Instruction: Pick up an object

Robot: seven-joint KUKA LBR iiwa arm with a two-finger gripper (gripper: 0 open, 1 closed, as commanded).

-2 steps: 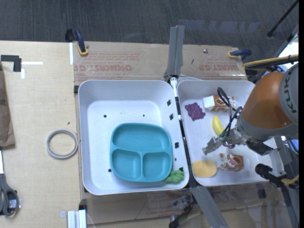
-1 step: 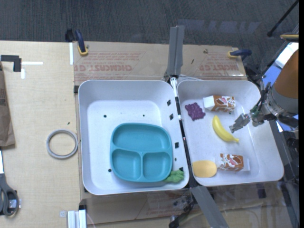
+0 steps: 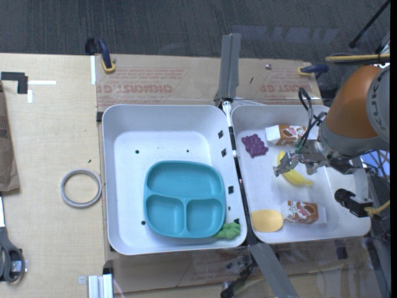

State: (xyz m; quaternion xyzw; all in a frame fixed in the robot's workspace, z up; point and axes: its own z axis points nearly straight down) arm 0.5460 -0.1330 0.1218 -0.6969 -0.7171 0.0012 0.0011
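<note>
Where the arm (image 3: 356, 113) reaches over the right bin (image 3: 322, 225), fingers (image 3: 291, 162) closed around banana (image 3: 296, 177)

The table (image 3: 49, 141) is light wood. A brown board (image 3: 161, 82) with red print lies on it. Behind the table the floor (image 3: 155, 11) is dark grey. A roll of tape (image 3: 81, 187) sits on the left, with scissors (image 3: 9, 259) near the corner.

Pale wooden surface (image 3: 49, 141) carries a roll of tape (image 3: 80, 187) left of the bins. Scissors (image 3: 11, 261) lie at the lower left edge. Brown paper bag (image 3: 7, 148) along the left edge. Blue-and-yellow clamp (image 3: 102, 54) grips the cardboard sheet (image 3: 161, 79) behind the bins.
</note>
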